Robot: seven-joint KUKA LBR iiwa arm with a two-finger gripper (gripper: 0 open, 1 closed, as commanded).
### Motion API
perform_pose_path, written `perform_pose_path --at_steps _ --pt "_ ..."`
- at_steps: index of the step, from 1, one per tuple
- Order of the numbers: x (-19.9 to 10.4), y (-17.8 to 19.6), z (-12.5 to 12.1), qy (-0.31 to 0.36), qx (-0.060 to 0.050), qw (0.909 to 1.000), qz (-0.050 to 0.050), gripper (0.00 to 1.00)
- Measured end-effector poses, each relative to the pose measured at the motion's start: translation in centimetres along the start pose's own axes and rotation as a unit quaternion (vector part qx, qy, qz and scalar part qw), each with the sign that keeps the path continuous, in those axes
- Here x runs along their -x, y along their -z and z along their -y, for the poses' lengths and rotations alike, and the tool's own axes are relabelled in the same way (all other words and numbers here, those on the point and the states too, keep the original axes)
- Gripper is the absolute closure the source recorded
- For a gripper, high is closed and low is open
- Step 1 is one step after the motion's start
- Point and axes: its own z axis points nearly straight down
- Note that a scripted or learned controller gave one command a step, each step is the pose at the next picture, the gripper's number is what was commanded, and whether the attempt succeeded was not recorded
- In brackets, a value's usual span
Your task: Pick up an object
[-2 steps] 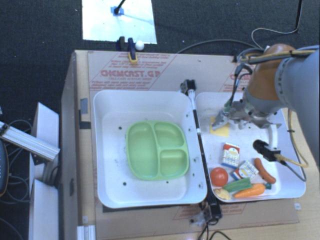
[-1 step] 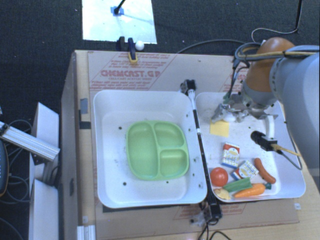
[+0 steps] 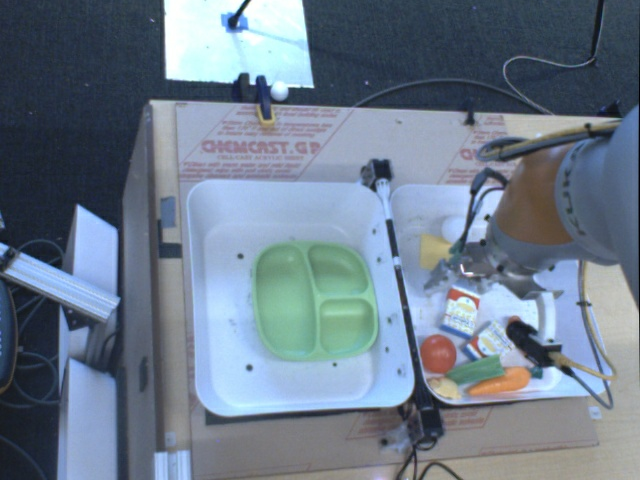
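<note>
The arm [image 3: 560, 203] reaches in from the right and hangs low over the right bin [image 3: 425, 208], where the loose items are heaped toward the near edge, probably because that is where they are kept for picking. The tool [image 3: 470, 268] sits just above the small carton [image 3: 460, 311] and right beside the yellow block [image 3: 434, 250], with a pale round thing [image 3: 453, 228] just behind that; whether the tool is spread or pressed together I cannot tell, since the wrist covers it from this angle. Nothing can be seen pinched in it, so I judge the pick not yet made. The likeliest target is the carton or the yellow block, being closest beneath. Nearer the front lie a red tomato [image 3: 438, 353], a second small box [image 3: 490, 340], a green vegetable [image 3: 475, 370] and an orange carrot [image 3: 500, 381], crowded and touching, which could make a clean grasp awkward. The left bin [image 3: 215, 268] holds a green divided plate [image 3: 315, 300], lying flat in the middle, well apart from the arm. Both bins rest side by side on the counter [image 3: 300, 138]
</note>
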Motion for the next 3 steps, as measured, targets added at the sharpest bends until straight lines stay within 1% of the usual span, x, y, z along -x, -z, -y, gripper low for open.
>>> perform_pose_path --at_steps 1,2,3 --pt "0.0 1.1 -0.1 0.0 0.002 1.0 0.0 1.0" --pt "0.0 1.1 -0.1 0.001 0.001 1.0 0.0 0.0" --pt "0.9 0.1 -5.8 0.001 0.001 1.0 0.0 0.0"
